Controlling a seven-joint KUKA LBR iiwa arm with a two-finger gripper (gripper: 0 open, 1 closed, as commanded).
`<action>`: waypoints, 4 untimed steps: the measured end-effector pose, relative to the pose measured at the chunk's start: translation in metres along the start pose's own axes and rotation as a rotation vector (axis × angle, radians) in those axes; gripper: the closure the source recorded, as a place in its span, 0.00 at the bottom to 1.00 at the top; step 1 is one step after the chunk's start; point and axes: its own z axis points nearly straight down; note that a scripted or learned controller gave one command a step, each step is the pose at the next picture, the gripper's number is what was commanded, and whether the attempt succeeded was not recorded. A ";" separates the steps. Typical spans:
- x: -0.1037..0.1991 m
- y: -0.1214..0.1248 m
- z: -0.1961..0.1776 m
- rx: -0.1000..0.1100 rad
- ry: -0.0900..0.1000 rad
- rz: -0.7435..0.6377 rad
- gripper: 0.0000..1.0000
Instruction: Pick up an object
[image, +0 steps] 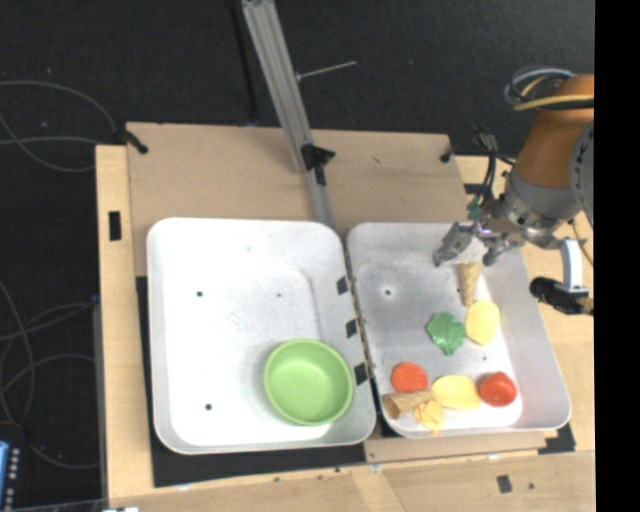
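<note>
Gripper (468, 245) spread wide, holding nothing; tan stick (467, 282) just below it.

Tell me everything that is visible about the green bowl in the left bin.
The green bowl is round, light green and looks like smooth plastic. It stands upright with its opening upward, and nothing is seen inside it. It sits on the floor of the left white bin, in the near corner toward the right bin. Nothing else touches it; the pincer is far away over the right bin.
</note>
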 end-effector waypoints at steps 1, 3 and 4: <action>-0.005 -0.001 0.059 -0.010 -0.002 -0.001 0.00; 0.001 0.003 -0.006 -0.011 0.004 -0.005 1.00; -0.004 0.001 -0.051 -0.011 0.002 -0.003 1.00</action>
